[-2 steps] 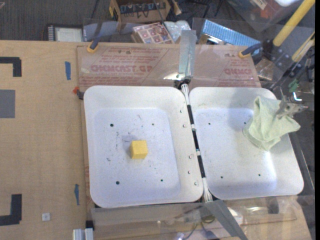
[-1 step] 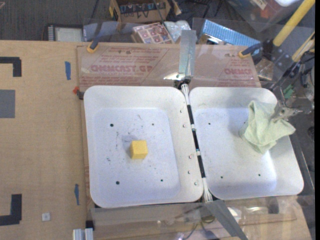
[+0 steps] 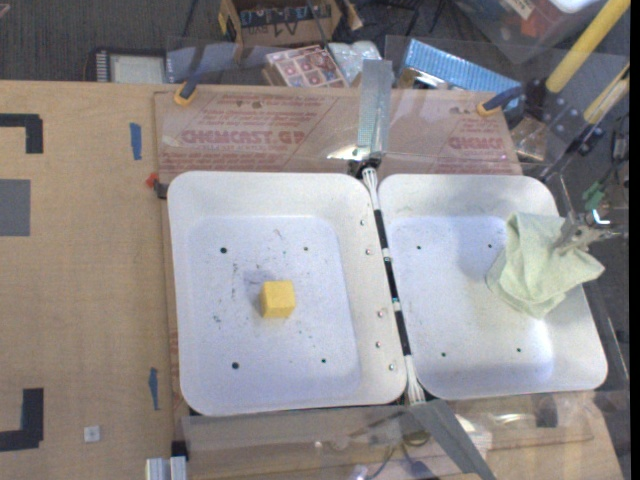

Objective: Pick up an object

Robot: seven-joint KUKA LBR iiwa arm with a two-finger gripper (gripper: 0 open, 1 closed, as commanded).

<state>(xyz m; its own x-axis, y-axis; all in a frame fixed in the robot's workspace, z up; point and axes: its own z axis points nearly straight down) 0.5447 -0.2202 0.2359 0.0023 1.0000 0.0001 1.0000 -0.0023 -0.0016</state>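
A pale yellow-green cloth [image 3: 535, 266] hangs bunched over the right side of the right bin [image 3: 450, 368]. Its upper right corner is drawn up to a peak, and it casts a shadow on the bin floor to its left. My gripper [image 3: 578, 234] is at that peak by the bin's right edge, and its thin metal fingers are shut on the cloth's corner. A small yellow block [image 3: 279, 299] lies near the middle of the left bin [image 3: 200, 218], far from the gripper.
A metal divider [image 3: 388, 278] runs between the two bins. A clear plastic sheet and clamps [image 3: 330, 128] stand behind the bins. Cluttered boxes and a yellow pole [image 3: 590, 33] are at the back right. Wooden bench top [image 3: 80, 268] extends to the left.
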